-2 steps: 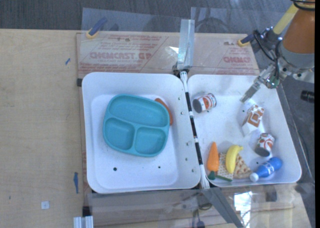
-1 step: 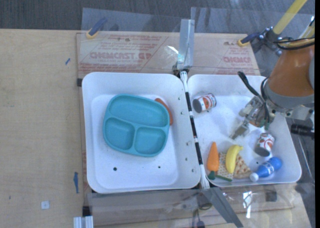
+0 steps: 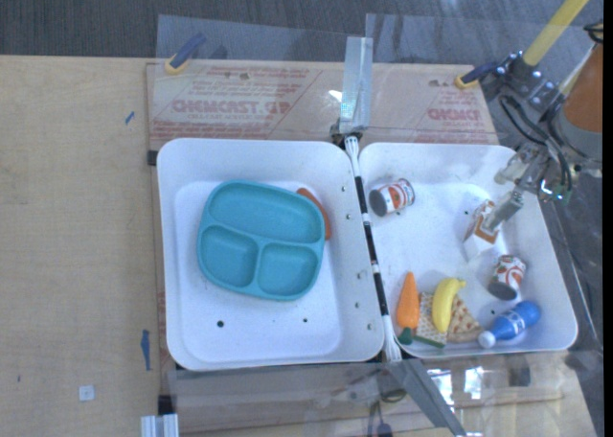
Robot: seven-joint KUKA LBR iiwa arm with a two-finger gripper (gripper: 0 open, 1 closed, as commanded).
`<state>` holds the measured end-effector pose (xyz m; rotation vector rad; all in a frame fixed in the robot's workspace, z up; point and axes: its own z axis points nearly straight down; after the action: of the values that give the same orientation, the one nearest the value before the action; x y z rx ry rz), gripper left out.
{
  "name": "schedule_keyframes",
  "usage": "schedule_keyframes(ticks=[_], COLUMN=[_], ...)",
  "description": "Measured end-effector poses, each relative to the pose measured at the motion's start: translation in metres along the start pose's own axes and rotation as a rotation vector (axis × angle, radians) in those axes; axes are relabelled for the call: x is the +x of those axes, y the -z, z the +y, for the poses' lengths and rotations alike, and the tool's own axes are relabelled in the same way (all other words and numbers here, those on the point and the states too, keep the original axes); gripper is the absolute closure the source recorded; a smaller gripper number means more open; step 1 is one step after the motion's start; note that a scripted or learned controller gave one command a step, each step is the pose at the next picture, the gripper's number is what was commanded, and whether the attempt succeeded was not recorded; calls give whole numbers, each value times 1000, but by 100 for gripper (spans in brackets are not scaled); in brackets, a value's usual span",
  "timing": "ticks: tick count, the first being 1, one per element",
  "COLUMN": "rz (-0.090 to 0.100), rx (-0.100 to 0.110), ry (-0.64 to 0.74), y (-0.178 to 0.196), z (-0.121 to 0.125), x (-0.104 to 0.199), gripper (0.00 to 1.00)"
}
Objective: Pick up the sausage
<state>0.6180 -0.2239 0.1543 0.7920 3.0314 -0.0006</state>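
The sausage (image 3: 317,211), a reddish-orange curved piece, lies in the left bin (image 3: 182,263) against the right rim of the teal divided plate (image 3: 261,240), which partly hides it. My gripper (image 3: 490,218) hangs low in the right bin (image 3: 441,172) near its right side, far from the sausage. A small orange-brown and white shape sits right at the gripper's tip, and I cannot tell whether it is a separate object or part of the gripper.
The right bin holds a tipped can (image 3: 391,196), a second can (image 3: 506,275), a carrot (image 3: 408,302), a banana (image 3: 444,303), a pizza slice (image 3: 463,322) and a blue bottle (image 3: 510,323). A ridge (image 3: 366,243) divides the two bins.
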Motion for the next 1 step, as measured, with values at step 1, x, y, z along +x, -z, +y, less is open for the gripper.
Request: schedule_keyframes(ticks=[1], rz=[-3], rx=[-1], ry=[185], y=[26], z=[21], x=[-37], gripper=[0])
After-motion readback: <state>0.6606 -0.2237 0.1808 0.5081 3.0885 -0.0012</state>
